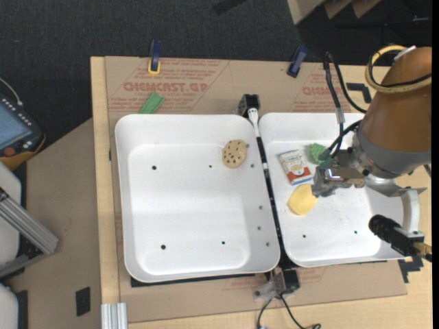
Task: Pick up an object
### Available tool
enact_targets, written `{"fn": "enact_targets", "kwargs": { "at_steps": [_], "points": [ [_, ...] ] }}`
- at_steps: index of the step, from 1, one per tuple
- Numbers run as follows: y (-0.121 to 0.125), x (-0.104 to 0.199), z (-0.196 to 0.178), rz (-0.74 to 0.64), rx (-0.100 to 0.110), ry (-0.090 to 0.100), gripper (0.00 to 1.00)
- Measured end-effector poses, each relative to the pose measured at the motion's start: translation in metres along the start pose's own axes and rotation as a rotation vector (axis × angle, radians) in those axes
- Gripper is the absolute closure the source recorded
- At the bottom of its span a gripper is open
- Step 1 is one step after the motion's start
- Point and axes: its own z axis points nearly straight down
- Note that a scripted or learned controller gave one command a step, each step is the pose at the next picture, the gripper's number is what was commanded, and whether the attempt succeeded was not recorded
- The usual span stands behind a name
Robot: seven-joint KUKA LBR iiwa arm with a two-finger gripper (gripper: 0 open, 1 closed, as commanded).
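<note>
We saw the gripper [321,182] low in the right bin [343,249], at the end of the grey and orange arm [398,115] that reached in from the right. Its tip was just above a small yellow lump [300,202], close to it or perhaps touching its upper right side. How the jaws stood we could not tell, because the wrist covered them, and we saw nothing held between them.

The yellow lump seemed to us the nearest thing to take. We judged it to be light and rounded, maybe a soft toy or a piece of foam, so it could roll or slip away if it was pressed on one side only. A hold across its middle, from straight above, seemed to us the safest.

Next to it in the same bin lay a small white and red packet [294,166], flat and light in our opinion, harder to take from a flat floor. A green thing [318,152] lay just beside the packet, partly behind the gripper, and we could not tell what it was.

In the left bin [185,252] there was one round brown cookie [234,153] with dark spots, near the far right corner, well apart from the gripper. Both bins stood side by side on the desk [110,184]
</note>
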Motion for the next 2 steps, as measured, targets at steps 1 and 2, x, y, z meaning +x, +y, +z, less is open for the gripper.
{"fn": "enact_targets", "kwargs": {
  "at_steps": [1, 2],
  "points": [
    [0.001, 0.060, -0.055, -0.009, -0.012, 0.000, 1.00],
    [0.001, 0.023, -0.083, 0.000, -0.012, -0.002, 1.00]
  ]
}}
